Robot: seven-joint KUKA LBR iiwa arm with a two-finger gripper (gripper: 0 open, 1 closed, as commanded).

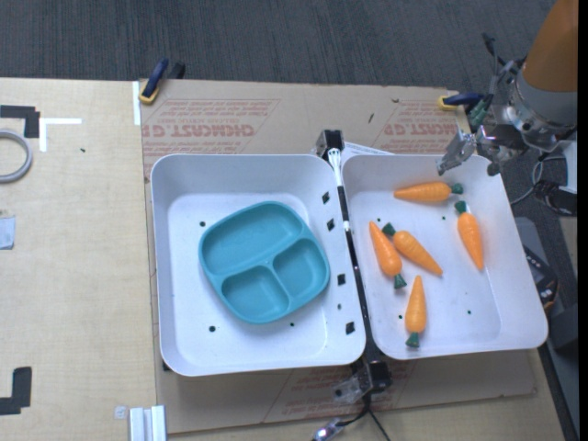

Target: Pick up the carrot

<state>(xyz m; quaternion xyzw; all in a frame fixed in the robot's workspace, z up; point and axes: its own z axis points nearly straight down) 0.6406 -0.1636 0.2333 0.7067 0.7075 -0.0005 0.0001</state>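
Left bin (175, 246) contains a teal divided plate (265, 261), right bin (514, 274) contains five carrots (425, 192), cardboard (211, 122) beneath carries mirrored red print not legible, and the gripper (470, 145) hovers above the far rim, fingers apart, grasping nothing.

Grey arm (542, 99) with an orange band (559, 39), black cables, thin metallic fingers (453, 157).
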